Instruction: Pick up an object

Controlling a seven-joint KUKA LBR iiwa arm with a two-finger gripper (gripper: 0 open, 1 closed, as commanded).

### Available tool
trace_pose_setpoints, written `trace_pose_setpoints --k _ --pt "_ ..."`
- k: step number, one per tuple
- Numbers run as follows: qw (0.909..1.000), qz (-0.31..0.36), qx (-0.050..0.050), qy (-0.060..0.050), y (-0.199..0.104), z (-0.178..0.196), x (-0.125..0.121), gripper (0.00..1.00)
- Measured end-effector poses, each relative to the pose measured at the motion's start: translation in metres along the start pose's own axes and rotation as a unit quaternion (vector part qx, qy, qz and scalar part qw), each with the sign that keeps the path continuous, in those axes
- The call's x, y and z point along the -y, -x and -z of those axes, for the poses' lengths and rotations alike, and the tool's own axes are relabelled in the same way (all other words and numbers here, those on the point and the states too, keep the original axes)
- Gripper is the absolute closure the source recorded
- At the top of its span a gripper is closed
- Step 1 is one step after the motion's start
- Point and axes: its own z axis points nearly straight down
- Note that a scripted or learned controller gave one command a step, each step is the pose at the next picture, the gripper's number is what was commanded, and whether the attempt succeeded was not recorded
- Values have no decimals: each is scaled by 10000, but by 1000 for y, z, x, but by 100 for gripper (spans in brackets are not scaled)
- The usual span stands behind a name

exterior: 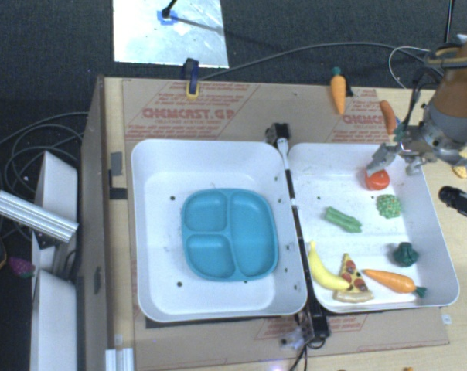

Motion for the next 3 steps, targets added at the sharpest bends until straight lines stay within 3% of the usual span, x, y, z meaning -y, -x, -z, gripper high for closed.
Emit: trace_pose_setpoints --k 1,2,3 --pt "10000 18 -8 7 9 -90 -33 0" --pt "10000 35 12 45 9 -76 -35 100" --pt "10000 19 -5 28 -47 -9 11 100"
